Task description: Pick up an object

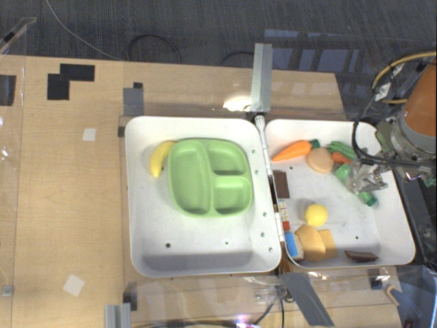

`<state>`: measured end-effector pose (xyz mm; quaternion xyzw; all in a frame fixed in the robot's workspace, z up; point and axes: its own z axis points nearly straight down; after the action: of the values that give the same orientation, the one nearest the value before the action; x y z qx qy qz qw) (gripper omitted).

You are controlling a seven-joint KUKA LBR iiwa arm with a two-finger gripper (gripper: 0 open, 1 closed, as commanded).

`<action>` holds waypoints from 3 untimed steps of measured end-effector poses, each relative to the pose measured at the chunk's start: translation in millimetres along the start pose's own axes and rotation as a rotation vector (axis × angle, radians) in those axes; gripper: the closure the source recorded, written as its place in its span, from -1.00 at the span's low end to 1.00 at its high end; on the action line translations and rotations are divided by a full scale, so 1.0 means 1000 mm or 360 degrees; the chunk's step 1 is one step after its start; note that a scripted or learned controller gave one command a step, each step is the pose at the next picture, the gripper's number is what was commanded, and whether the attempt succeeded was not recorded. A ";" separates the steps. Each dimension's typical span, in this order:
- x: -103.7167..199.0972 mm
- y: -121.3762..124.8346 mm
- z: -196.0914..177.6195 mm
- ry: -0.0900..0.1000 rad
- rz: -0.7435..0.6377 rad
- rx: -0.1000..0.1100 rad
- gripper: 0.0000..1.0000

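End effector (pixel 362 181) over green item (pixel 369 198); grip state cannot be told.

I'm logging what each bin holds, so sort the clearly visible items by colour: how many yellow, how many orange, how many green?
Yellow: 2, the banana and the lemon.
Orange: 1, the carrot.
Green: 1, the divided plate.
Total: 4. Small green pieces near the gripper are too cluttered to count.
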<state>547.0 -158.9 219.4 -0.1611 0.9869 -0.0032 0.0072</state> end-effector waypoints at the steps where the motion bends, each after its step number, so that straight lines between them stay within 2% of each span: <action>1: 0.054 -0.032 0.044 0.0009 -0.0456 -0.0009 1.00; 2: 0.040 -0.035 0.047 0.0004 -0.1151 -0.0012 1.00; 3: 0.040 -0.035 0.047 0.0004 -0.1150 -0.0012 -1.00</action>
<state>520.4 -204.9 172.6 -0.4995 0.8663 -0.0021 0.0038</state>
